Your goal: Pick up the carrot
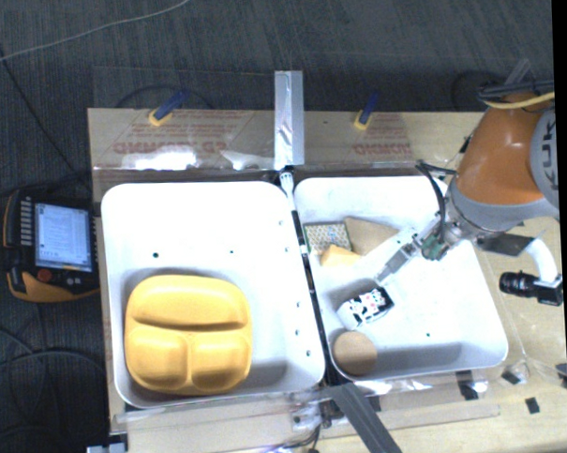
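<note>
My gripper is low in the right bin, near its left side, at the end of a thin link that runs from the grey wrist under the orange band. Just beyond it lie a pale yellow wedge, a tan wedge and a small mesh-patterned square. A brown rounded lump sits just in front of the gripper by the bin's front wall. None of these reads plainly as a carrot. The gripper is beside these items and I see nothing in its grasp.
A large yellow loaf-shaped object fills the front of the left bin. The divider between the bins runs close to the gripper's left. A handheld pendant lies off the bench's left side.
</note>
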You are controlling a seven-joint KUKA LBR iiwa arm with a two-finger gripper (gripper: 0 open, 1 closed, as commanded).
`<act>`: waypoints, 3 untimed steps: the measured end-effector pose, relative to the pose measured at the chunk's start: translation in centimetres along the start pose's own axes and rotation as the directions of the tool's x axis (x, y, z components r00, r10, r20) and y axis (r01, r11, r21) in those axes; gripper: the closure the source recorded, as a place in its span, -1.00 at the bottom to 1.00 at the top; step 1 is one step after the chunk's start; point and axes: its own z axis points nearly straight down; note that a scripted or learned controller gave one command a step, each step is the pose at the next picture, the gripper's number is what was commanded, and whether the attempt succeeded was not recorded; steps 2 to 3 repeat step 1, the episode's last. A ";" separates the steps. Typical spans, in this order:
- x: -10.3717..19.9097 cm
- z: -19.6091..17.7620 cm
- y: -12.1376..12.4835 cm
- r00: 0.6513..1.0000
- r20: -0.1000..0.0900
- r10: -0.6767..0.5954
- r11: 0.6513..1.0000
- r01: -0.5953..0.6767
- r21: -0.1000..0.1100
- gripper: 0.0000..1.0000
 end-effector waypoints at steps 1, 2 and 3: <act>-3.0 7.3 2.9 0.991 0.006 0.134 0.991 -0.133 -0.009 -1.00; -3.0 7.3 2.9 0.991 0.006 0.134 0.991 -0.133 -0.009 -1.00; -3.0 7.3 2.9 0.991 0.006 0.134 0.991 -0.133 -0.009 -1.00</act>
